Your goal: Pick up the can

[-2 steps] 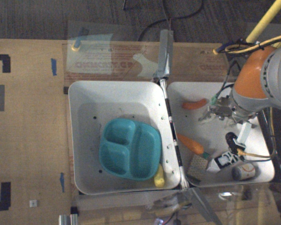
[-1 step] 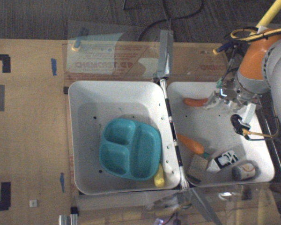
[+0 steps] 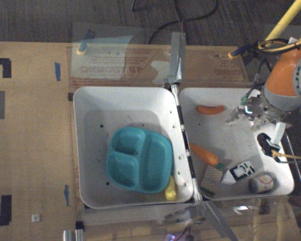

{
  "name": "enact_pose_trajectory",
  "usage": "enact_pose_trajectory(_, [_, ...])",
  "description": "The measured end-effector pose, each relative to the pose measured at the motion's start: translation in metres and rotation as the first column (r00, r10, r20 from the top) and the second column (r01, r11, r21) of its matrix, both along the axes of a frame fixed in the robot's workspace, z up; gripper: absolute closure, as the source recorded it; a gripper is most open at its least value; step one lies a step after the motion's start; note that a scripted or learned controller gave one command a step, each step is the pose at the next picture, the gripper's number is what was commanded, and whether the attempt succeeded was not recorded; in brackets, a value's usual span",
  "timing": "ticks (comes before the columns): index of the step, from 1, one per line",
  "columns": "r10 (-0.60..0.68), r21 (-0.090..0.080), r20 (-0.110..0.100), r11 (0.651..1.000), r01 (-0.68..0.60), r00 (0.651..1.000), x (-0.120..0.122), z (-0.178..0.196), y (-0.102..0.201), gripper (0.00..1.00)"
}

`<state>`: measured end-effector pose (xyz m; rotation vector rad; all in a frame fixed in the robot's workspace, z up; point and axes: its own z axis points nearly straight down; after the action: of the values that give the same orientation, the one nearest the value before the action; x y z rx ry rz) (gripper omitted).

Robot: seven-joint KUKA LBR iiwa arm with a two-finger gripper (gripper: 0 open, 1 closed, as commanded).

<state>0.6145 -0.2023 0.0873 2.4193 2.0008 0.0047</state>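
Two shallow white bins sit side by side on a bench. The left bin (image 3: 85, 134) holds a teal divided tray (image 3: 139, 158) with a yellow item (image 3: 170, 190) at its near edge. In the right bin (image 3: 286, 182), the can (image 3: 261, 183) lies on its side in the near right corner. A carrot (image 3: 204, 154) lies near the left wall, a sausage (image 3: 210, 109) toward the far edge. The gripper (image 3: 251, 109) hovers by the far right side, its state unclear.
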Motion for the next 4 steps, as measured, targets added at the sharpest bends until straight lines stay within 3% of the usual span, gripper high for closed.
enact_pose_trajectory(1, [-0.191, -0.001, -0.003, 0.982, 0.191, 0.982, 0.009, 0.037, 0.039, 0.0])
enact_pose_trajectory(2, [-0.188, -0.002, -0.002, 0.982, 0.188, 0.982, 0.01, 0.047, 0.041, 1.0])
enact_pose_trajectory(3, [-0.51, 0.0, -0.009, 0.86, 0.51, 0.86, -0.036, 0.049, 0.079, 1.0])
enact_pose_trajectory(4, [-0.917, -0.003, -0.006, 0.398, 0.917, 0.398, -0.035, 0.029, 0.103, 1.0])
